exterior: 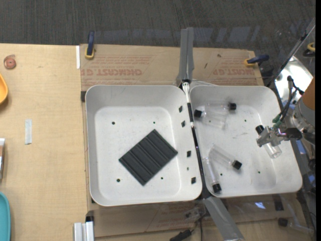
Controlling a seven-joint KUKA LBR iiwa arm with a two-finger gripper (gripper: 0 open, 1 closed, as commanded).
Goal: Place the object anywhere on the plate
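Two bins: dark plate left, clear bottles right.

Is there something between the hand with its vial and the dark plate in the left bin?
Only low things. The hand, over the right bin's right side, seems to hold a clear vial. Toward the plate lie loose vials and the two bins' meeting rims. Carried above them, nothing visible blocks it.

Left bin: one dark ribbed plate, laid at a slant. Right bin: several clear black-capped vials, with the gripper positioned at its right side.
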